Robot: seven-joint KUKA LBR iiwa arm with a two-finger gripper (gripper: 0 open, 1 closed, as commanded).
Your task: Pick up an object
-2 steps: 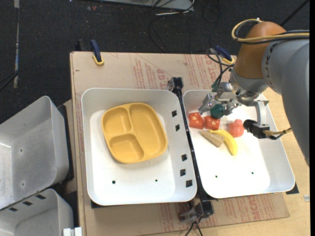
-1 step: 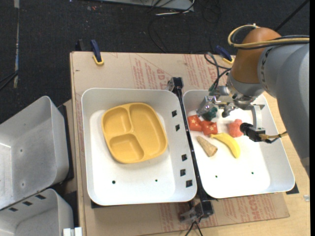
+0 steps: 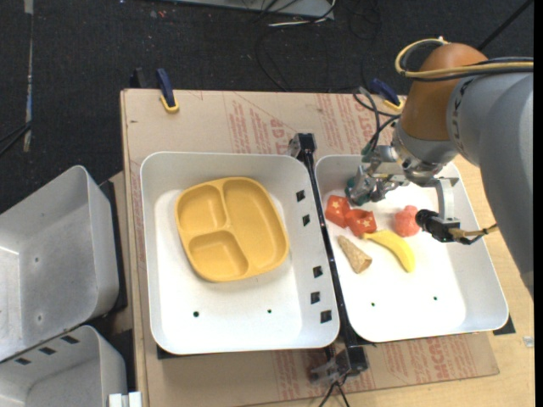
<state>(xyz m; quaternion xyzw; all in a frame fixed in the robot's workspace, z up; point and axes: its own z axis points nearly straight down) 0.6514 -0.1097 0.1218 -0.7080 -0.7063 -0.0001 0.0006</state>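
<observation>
A: Left bin (image 3: 161,253), contents?
B: One yellow tray (image 3: 231,227), three compartments, lying toward the bin's far-left part. Nothing in it.

A: Right bin (image 3: 475,299), contents?
B: Four items, all in the far half. Two red pieces (image 3: 350,215) touching each other near the left wall. A tan cone (image 3: 355,254) just below them. A banana (image 3: 395,248) beside the cone, toward the middle. A pink piece (image 3: 407,220) just above the banana's right end.

A: Gripper (image 3: 366,188), position?
B: Above the right bin's far-left corner, just over the red pieces. Whether it touches them cannot be read.

A: Gripper, state?
B: Cannot tell. Nothing visible in its hold.

A: Task progress?
B: Judged early. Arm is placed over the bin; nearest candidate is the red pair. All four items lie on the bin floor, none lifted. Left to do: descend or close, secure one item, raise it clear.
</observation>
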